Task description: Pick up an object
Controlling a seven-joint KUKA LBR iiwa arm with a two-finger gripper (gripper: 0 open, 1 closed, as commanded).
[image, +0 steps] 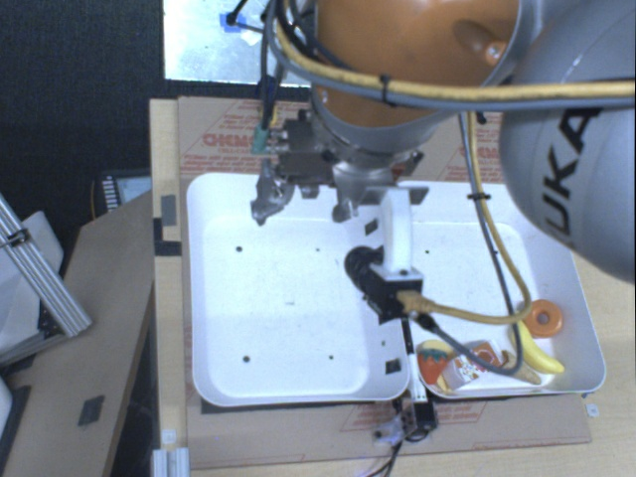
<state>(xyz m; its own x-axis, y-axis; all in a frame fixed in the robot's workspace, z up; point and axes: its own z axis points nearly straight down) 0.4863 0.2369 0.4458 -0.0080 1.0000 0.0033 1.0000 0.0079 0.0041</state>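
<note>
White bins point(298, 386) sit under the hand point(303, 205), open and holding nothing; a curved yellow banana point(534, 354) lies far right.

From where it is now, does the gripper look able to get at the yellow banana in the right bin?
Probably yes: the yellow banana lies uncovered near the bin's front corner, though the gripper hangs over the left bin.

Two shallow white bins sit side by side on the bench: a left bin point(229, 366) and a right bin point(581, 351). At about five o'clock, the right bin holds three objects: one yellow banana point(534, 356), one orange ring point(544, 318) just beside it, and one orange-and-white packet point(455, 366). One grey arm point(566, 157) with one gripper point(303, 207) reaches over them.
</note>
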